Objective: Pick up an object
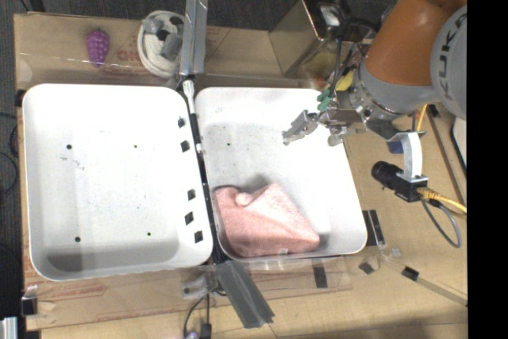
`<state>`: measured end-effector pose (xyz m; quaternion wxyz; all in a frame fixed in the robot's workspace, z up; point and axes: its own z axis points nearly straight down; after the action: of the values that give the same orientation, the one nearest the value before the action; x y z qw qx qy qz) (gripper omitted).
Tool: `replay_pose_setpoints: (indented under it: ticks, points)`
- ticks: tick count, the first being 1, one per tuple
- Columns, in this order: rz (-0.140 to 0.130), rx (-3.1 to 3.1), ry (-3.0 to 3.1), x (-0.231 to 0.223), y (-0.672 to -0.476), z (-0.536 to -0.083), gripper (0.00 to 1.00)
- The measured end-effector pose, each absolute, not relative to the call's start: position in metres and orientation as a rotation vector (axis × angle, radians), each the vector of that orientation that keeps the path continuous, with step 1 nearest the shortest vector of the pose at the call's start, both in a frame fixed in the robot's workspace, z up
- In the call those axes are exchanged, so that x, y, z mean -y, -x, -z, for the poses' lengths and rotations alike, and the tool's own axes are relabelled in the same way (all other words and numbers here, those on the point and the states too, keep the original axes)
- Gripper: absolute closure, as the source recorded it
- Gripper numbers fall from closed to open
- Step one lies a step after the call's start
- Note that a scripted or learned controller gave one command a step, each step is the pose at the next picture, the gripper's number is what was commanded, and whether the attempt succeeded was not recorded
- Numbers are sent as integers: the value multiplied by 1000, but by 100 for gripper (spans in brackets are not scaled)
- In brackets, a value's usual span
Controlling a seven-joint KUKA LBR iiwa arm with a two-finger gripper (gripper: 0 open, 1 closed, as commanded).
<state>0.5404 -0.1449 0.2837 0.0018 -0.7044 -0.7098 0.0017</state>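
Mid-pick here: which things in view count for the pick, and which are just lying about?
For the pick:
pink cloth, lying in the right bin
gripper, above that bin, apart from the cloth

Lying about:
left bin
purple grapes on the bench
white cable coil

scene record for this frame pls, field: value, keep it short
arm: reaches in from the right, gripper over the upper part of the right bin
held: nothing seen between the jaws
target: pink cloth, crumpled in the near left corner of the right bin
left bin: white, with a few dark specks on its floor
behind bins: purple toy, coil of white cord
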Motion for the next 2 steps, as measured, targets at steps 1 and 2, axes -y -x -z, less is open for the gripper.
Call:
replay_pose_setpoints:
  ticks: [1,2]
  points:
    - [-6,2263,2171,162,-524,-125,0]
    - [-2,2371,2059,166,-544,-91,0]
